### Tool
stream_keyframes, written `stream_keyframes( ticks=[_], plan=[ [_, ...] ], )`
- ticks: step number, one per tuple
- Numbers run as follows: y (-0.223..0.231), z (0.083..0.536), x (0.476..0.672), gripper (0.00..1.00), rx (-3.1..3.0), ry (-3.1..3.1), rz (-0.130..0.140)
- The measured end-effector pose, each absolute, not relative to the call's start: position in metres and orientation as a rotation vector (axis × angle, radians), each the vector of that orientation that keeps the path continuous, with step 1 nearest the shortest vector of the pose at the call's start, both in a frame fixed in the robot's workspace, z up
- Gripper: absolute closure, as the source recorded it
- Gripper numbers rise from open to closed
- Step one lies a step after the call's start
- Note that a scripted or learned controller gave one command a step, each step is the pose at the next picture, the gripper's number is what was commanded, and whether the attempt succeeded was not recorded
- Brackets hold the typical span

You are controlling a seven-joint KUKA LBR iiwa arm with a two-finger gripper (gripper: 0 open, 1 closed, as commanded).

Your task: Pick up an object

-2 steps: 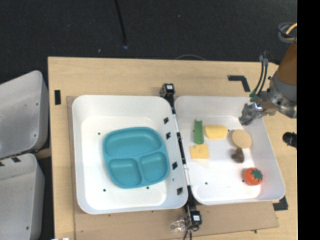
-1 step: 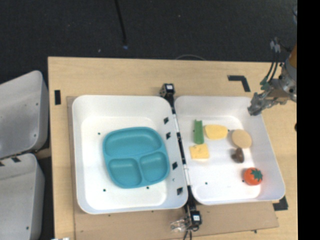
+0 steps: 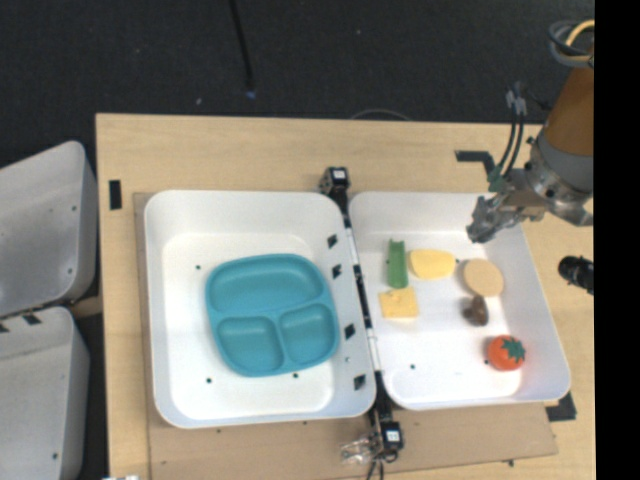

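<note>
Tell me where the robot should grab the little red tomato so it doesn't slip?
Probably across the round red body of the tomato, coming straight down from above. It sits alone near the right bin's front corner, apart from the other food, so fingers should fit on either side. The green top looks too small to pinch. The gripper hovers at the bin's far edge.

**Colours on the bench**

Both bins white: left bin (image 3: 170, 368), right bin (image 3: 540, 368). Tray (image 3: 270, 313) in left bin is teal, plain, no pattern. In right bin: green stick (image 3: 397, 264), pale yellow oval (image 3: 432, 264), yellow block (image 3: 400, 304) w/ lighter speckle, tan disc (image 3: 483, 277), dark brown lump (image 3: 476, 311), red tomato (image 3: 506, 353) w/ green top. Bench (image 3: 250, 153) light wood; arm (image 3: 570, 128) orange & grey.
</note>
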State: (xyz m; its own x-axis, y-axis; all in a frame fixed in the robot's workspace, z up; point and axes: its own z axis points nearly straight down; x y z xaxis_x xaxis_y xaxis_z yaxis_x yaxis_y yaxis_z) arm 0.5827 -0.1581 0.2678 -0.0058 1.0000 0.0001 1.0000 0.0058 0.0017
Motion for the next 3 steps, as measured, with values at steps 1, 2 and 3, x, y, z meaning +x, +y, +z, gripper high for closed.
stream_keyframes(
  ticks=[1, 2, 3],
  plan=[
    [-0.108, 0.273, 0.574, 1.00, 2.214, 2.229, 0.002],
    [-0.050, 0.264, 0.576, 1.00, 2.214, 2.229, 0.001],
    [0.004, 0.263, 0.559, 1.00, 2.215, 2.229, 0.000]
  ],
)
